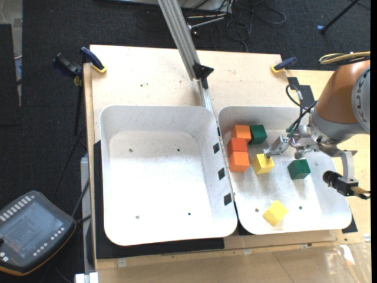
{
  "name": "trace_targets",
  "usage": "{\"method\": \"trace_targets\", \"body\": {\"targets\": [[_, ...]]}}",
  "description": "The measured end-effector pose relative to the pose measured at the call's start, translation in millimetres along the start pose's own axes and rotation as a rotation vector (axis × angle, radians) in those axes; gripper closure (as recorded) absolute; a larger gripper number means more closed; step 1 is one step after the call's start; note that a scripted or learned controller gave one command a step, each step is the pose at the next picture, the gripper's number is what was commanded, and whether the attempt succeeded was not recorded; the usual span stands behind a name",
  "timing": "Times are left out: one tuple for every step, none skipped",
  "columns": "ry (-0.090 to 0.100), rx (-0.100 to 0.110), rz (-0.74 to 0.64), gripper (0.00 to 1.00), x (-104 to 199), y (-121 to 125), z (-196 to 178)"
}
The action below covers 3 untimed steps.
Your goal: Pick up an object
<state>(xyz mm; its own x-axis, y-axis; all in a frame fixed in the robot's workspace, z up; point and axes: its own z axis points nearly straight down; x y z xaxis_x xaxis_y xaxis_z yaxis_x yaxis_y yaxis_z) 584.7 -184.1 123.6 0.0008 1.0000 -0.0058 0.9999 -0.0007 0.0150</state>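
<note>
Over the right-hand white plastic bin (330, 217), the two-finger gripper (272, 152) hovers just above a small yellow cube (263, 164); whether its fingers are spread or closed, I cannot tell. Orange blocks (238, 152) stand near on the left, so a slanted descent might nudge the cube aside.

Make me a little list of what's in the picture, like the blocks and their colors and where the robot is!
bins: two white bins side by side, left bin and right bin
orange blocks: two, touching, at the right bin's left side
green blocks: one beside the top orange block, one further right, alone
yellow blocks: one mid-bin, one near the front edge
tool: above the right bin, tip right by the mid-bin yellow block
holding something: cannot tell
</note>
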Motion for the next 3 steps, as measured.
{"method": "trace_targets", "body": {"targets": [[0.000, -0.005, -0.001, 0.00, 0, 3, 5], [0.002, -0.008, -0.001, 1.00, 1, 5, -3], [0.004, 0.009, -0.003, 1.00, -1, 16, -52]]}}
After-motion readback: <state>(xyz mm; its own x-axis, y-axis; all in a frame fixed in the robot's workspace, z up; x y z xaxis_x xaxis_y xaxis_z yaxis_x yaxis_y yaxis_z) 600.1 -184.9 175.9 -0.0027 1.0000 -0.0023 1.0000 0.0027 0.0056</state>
